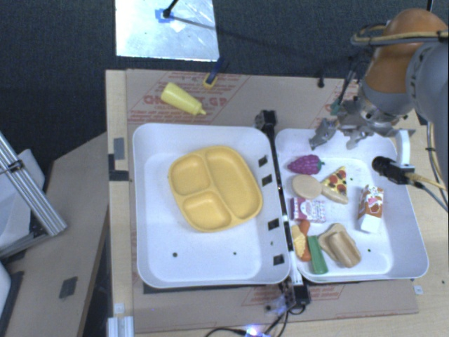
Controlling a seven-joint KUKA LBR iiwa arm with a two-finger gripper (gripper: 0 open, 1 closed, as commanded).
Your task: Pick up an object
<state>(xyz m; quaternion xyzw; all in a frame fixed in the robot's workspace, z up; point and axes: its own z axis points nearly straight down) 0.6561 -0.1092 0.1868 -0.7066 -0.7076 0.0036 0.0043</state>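
The hand (333,140) hangs over the back edge of the right bin (405,248), with its two fingers spread apart and nothing between them. The arm (403,55) enters from the right side, and its orange band is at the top corner of the view. All the small toy foods lie in the right bin, below the hand. Nearest to the hand is a purple bunch of grapes (305,164), and just beside it is a pizza slice (337,184), which touches a round tan cookie (306,186). Under the cookie lies a pink carton (309,209). A white and red juice carton (370,210) stands apart, toward the right wall of the bin. At the front of the bin there are an orange carrot (300,239), a green stick (318,257) and a tan bun (341,248), close together. The left bin (160,258) holds a yellow divided plate (212,187) with three compartments. A yellow mustard bottle (181,98) lies on the tabletop (77,188) behind the left bin, outside both bins.
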